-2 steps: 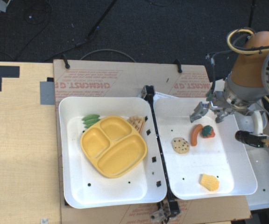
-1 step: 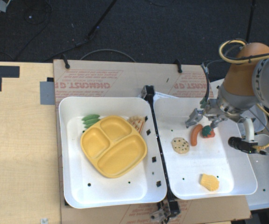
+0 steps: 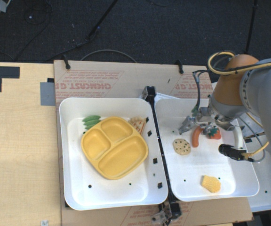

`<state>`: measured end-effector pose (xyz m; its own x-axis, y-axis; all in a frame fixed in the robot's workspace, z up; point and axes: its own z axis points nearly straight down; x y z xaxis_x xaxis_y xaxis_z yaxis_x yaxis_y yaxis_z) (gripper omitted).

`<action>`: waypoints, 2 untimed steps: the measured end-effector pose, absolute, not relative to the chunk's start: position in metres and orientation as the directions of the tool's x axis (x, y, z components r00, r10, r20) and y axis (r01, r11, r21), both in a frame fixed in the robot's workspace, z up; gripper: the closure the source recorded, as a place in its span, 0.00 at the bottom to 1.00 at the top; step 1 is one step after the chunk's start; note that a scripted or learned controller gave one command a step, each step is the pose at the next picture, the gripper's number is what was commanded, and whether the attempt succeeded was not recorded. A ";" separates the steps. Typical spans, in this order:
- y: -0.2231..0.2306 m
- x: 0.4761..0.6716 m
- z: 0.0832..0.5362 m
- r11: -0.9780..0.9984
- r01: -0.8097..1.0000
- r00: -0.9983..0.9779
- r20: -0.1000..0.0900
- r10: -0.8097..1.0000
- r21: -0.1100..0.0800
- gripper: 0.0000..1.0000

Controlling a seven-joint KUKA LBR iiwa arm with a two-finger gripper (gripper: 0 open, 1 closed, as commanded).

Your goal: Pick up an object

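In the right bin point(image 3: 248, 189) lie a chocolate-chip cookie point(image 3: 181, 147), an orange-red sausage point(image 3: 196, 137), a small red and green piece point(image 3: 214, 134) and a yellow chunk point(image 3: 211, 184). My gripper point(image 3: 199, 127) hangs low over the bin's far middle, just above the sausage's upper end. It is open, with one grey finger point(image 3: 186, 126) spread to the left and the other near the red and green piece. Nothing sits between the fingers.
The left bin point(image 3: 74, 182) holds a yellow divided plate point(image 3: 115, 147), a green leafy piece point(image 3: 91, 120) and a tan waffle-like piece point(image 3: 138, 123). A black divider point(image 3: 156, 149) separates the bins. The arm's grey body and cables point(image 3: 241, 91) loom over the right bin's far right corner.
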<state>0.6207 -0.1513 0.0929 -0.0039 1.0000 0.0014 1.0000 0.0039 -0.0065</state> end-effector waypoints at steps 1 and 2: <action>-0.152 0.621 0.106 0.003 1.000 -0.003 0.001 1.000 -0.005 1.00; -0.147 0.625 0.167 0.001 1.000 -0.001 0.000 1.000 0.002 1.00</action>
<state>0.6255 -0.1471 0.1670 -0.0015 1.0000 -0.0005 1.0000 0.0015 0.0025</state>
